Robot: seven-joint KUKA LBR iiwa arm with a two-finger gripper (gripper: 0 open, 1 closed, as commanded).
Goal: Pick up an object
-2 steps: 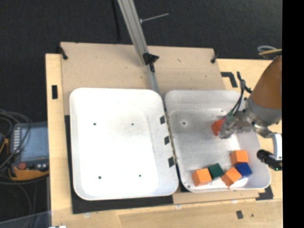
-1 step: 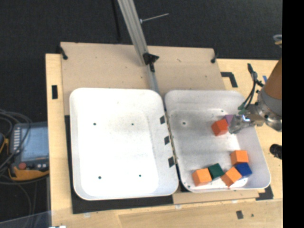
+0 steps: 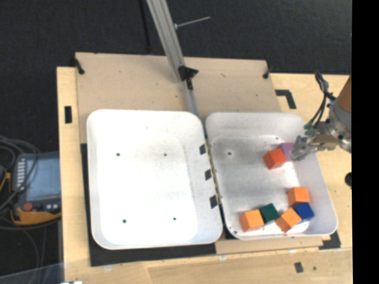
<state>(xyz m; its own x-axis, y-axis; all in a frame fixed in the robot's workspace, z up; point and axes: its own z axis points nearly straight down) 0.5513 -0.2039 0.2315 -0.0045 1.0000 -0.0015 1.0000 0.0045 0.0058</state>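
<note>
White plastic forms the two shallow bins on the wooden bench, and the gripper (image 3: 301, 148) hangs over the upper right part of the right bin (image 3: 237, 176), reaching in from the right edge. Whether the gripper is open or closed cannot be told from this angle, as it appears as a blurred grey mass.

Just beside the gripper, on its left and a little lower, lies a red block (image 3: 275, 158). Between that block and the gripper a small purple object (image 3: 287, 149) shows, touching or nearly touching the gripper's tip; whether it is being gripped is unclear.

Well below the gripper, along the bin's lower right part, a cluster of blocks sits together: an orange block (image 3: 298, 194) nearest, a blue block (image 3: 303, 210) just under it, another orange block (image 3: 289, 219) beside the blue one, a dark green block (image 3: 269, 212) further left, and a third orange block (image 3: 251, 219) at the far left of the cluster.

Far to the gripper's left lies the left bin (image 3: 148, 176), its floor marked with a few dark dots. A slanted metal rail (image 3: 169, 37) rises above and left of the gripper, beyond the bins.
</note>
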